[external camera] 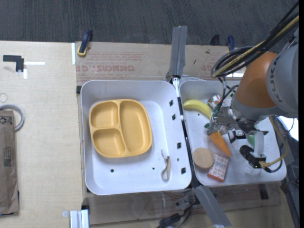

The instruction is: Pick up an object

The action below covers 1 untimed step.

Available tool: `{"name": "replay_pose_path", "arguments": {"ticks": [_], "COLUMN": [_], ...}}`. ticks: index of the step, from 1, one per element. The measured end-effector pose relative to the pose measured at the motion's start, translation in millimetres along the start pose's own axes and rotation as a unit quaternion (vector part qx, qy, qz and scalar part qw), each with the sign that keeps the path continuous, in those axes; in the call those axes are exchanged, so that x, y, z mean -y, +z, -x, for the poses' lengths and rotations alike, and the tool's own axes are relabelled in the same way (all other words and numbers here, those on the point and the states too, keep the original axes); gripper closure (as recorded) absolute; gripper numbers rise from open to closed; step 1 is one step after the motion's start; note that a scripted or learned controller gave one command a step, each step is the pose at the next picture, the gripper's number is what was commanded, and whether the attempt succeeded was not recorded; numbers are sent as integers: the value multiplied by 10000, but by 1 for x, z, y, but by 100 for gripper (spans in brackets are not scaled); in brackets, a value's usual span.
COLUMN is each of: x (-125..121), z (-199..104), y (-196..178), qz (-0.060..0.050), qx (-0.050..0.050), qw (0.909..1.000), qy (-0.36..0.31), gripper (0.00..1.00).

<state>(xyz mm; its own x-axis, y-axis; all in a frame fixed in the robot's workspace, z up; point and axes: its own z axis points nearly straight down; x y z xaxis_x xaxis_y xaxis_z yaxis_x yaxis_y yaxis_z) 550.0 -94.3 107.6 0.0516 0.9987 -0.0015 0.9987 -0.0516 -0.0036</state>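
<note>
Overhead, you are looking down on the grey arm (273,87) as it is reaching in from the right and hanging low over the right-hand bin (280,172), its orange band bulking above the wrist. The jaws (217,126) are sitting down among the objects, right at the top end of an orange carrot-shaped piece (221,143) — whether they are apart, together or clamped on anything, you cannot tell, because the wrist and its cables are covering them.

That orange piece is lying at a slant in the middle of the right bin, its upper end touching or just under the jaws. A yellow banana (197,107) is lying just beside it toward the bin's upper left corner. A round tan disc (203,158) is resting near the bin's lower left, with a small red-and-white packet (218,168) just beside it on the right — the two are nearly touching.

Next door, the left-hand bin (95,175) is carrying a yellow three-compartment plate (121,127) across its upper left part, and a thin pale strip (166,166) is lying near its lower right corner, well apart from the plate.

On the worktop (42,127) to the left, a brown paper bag (8,160) is lying flat at the edge of the view.
</note>
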Motion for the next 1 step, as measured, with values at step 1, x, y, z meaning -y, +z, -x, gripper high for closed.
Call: {"name": "replay_pose_path", "arguments": {"ticks": [1], "x": [-19], "z": [3], "y": [-188], "qz": [13], "qx": [5], "qw": [9946], "qy": [-1033], "gripper": [100]}}
